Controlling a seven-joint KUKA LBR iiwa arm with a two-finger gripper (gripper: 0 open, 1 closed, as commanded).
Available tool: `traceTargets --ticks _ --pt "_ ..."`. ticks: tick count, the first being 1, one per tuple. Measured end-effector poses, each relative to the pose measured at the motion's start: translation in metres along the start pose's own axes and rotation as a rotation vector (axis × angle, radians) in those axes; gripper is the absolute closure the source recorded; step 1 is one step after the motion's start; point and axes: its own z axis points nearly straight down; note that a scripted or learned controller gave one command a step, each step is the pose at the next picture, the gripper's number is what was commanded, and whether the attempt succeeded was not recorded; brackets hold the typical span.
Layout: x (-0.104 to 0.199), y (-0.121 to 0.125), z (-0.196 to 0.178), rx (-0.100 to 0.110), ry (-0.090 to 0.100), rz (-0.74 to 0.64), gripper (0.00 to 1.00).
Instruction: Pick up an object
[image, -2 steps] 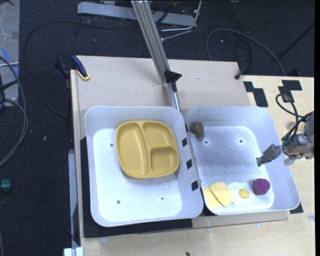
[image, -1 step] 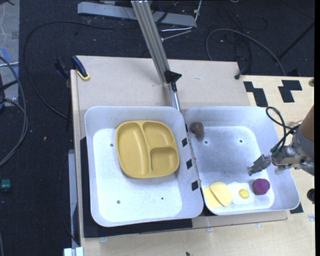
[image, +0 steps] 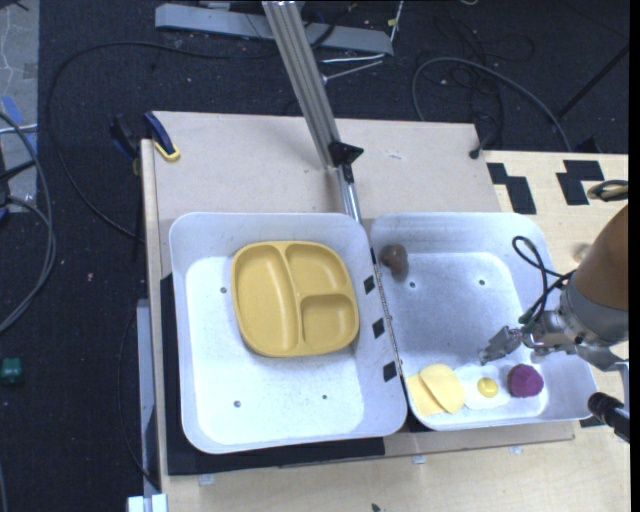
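Camera view: gripper (image: 503, 345) low over right bin (image: 450, 275), near its front-right; jaw state unclear, can't tell; nothing seen held; purple ball (image: 525, 380) just beside it; yellow pieces (image: 438, 389) at front edge; brown object (image: 395, 259) back-left; yellow divided plate (image: 296, 298) in left bin (image: 200, 340).

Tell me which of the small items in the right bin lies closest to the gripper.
The round purple ball, just below the gripper. The small yellow piece, pale yellow slab and brown lump lie farther left.
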Motion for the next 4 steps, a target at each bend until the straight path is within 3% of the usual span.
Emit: traceTargets --ticks 1,2,3,4 --pt "0.0 0.001 0.043 -0.005 -0.001 0.0 0.0" --pt "0.0 0.003 0.03 -0.012 -0.003 0.0 1.0" --pt "-0.01 0.004 -0.017 -0.007 -0.003 -0.002 1.0" --pt "0.0 0.003 -0.068 -0.008 -0.003 -0.005 1.0"
